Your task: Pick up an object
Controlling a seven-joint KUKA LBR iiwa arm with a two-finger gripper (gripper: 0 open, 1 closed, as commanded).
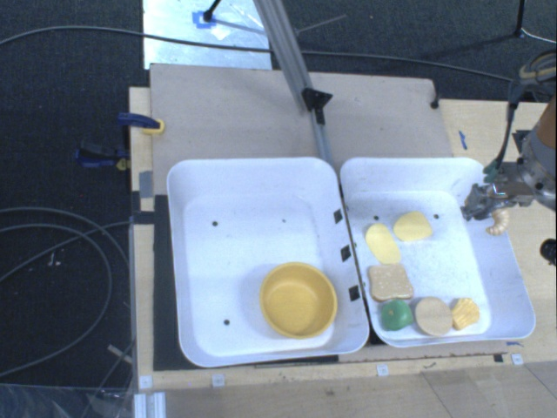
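A light wooden bench [374, 111] stands on dark carpet [61, 77] with black cables [52, 251] looping across it at the left. A pale board [226, 111] covers the back of the bench, and a grey metal pole [283, 33] slants across it down to the bins. A blue clamp with a yellow tip [139, 123] grips the bench's left edge. Two shallow white bins sit side by side. The left bin [244, 207] holds a yellow bowl [298, 300], upright, near its front edge. The right bin [435, 185] holds a pale yellow oval [381, 243] and a yellow round piece [412, 226] near its middle, and along its front a tan square slice [389, 281], a green round piece [397, 314], a beige disc [432, 316] and a yellow shell-shaped piece [466, 313]. The robot arm [535, 159] reaches in from the right. Its gripper [496, 216] hangs over the right rim of the right bin, with a small cream curved piece [498, 225] at its tip; whether the fingers clasp it cannot be told.
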